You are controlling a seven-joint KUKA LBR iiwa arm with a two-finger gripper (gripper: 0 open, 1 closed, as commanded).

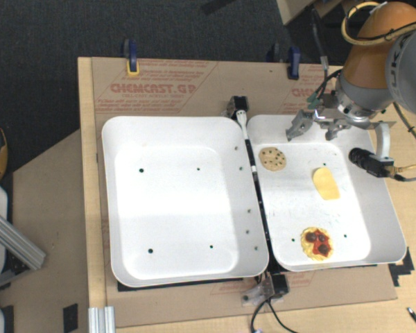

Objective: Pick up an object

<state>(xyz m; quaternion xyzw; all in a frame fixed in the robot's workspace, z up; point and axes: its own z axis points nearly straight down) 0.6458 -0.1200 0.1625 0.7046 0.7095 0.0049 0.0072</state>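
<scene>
- Candidates for the pick lay in the right-hand shallow white bin [374, 252]: a round tan cookie with dark chips [272, 159] near the far left corner, a pale yellow wedge-like block [326, 184] near the middle, and a small round pizza-like piece with red topping [317, 242] near the front edge.
- All three appeared to be small, light toy food; they were judged stiff, with smooth faces that could slip.
- Cookie and pizza piece lay flat and low, offering little edge. The yellow block looked thicker, so a hold across its narrower sides was judged the surest.
- The two-finger gripper [312, 125] hung over the bin's far edge with its fingers spread apart and nothing between them, just beyond the cookie.
- The items lay well apart, giving the fingers room around each.
- The left-hand shallow white bin [118, 186] adjoined it on a brown cardboard sheet [159, 82] clamped at the far edge.
</scene>
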